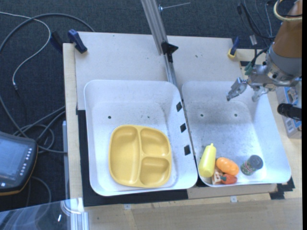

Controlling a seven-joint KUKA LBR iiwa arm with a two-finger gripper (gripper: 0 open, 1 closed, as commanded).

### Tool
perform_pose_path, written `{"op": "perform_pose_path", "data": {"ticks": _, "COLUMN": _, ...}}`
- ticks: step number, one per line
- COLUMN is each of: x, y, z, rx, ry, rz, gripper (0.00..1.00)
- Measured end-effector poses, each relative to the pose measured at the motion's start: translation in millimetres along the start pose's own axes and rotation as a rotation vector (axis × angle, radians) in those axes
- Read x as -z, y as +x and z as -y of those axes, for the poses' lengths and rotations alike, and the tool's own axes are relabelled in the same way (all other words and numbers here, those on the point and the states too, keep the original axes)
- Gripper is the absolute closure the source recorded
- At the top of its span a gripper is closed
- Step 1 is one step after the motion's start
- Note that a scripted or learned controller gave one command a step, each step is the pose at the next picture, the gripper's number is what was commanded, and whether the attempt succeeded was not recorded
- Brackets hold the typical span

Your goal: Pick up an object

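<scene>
My gripper [246, 93] hangs over the far right part of the right bin [225, 123], its two fingers spread open with nothing between them. At that bin's near edge lie a yellow bottle-shaped toy [207, 160], an orange toy [227, 166] with a small red and white piece [223, 178] below it, and a small dark can [251, 164]. All of them are well below the gripper in the view. The left bin [129, 99] holds a yellow divided plate [140, 155].
A metal pole [154, 18] slants up from the seam between the bins. Blue clamps [76, 40] sit at the bench's far corners. Cables and a tablet [14, 162] lie on the floor to the left.
</scene>
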State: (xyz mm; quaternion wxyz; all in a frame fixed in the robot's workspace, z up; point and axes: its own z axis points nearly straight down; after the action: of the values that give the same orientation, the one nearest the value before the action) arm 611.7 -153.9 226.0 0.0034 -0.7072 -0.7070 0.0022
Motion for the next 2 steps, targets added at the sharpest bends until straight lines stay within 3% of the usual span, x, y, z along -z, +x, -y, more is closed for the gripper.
{"op": "perform_pose_path", "data": {"ticks": 2, "x": -100.1, "y": 5.1, "z": -6.3, "rx": 0.002, "ry": -0.001, "rz": 0.0, "gripper": 0.0}}
